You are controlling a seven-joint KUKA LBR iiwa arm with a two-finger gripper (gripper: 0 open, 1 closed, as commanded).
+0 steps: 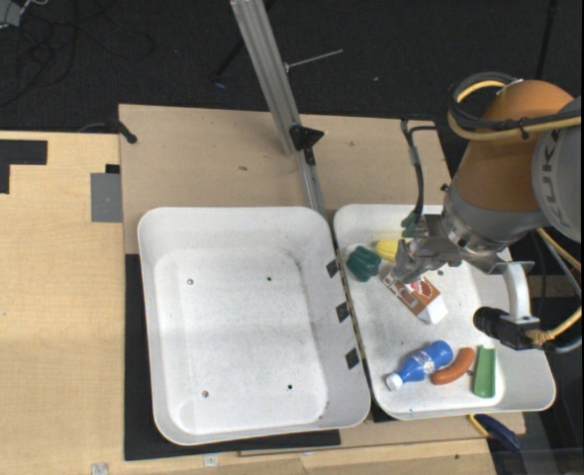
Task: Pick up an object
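A pale wooden bench (45, 295) meets dark floor (124, 38) strewn with cables, an aluminium rail (267, 67) leaning across.

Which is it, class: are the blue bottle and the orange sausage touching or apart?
Touching: the camera view shows the orange sausage lying against the blue bottle, no gap visible.

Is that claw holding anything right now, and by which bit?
Cannot be told: the claw is down at the small brown-and-white carton, right bin.
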